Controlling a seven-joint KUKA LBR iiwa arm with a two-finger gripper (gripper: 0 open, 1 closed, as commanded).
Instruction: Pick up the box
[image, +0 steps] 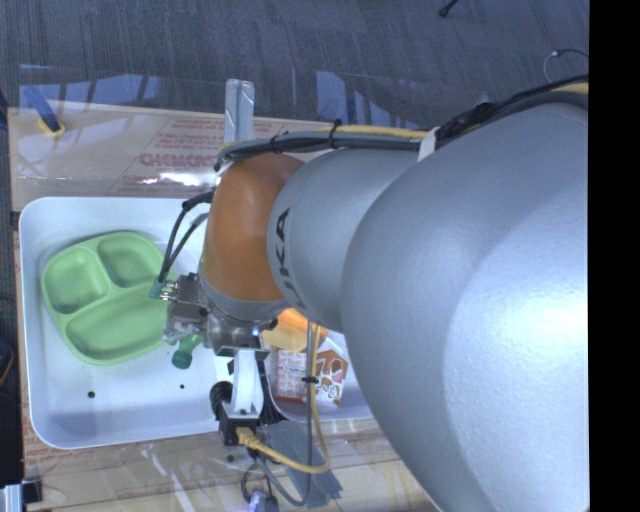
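The box (318, 378) is brown and orange with a white label. It lies at the right end of the left bin (60, 420), mostly hidden under my arm. My gripper (200, 335) hangs below the orange wrist band, just left of the box and above the bin floor. The wrist and its fittings cover the gripper's tip, and I see nothing held in it.
A green divided plate (105, 295) lies in the left half of the left bin. A small teal-green thing (183, 357) sits by the plate's right edge, close to the gripper. My arm's grey body (450, 300) covers the right bin.
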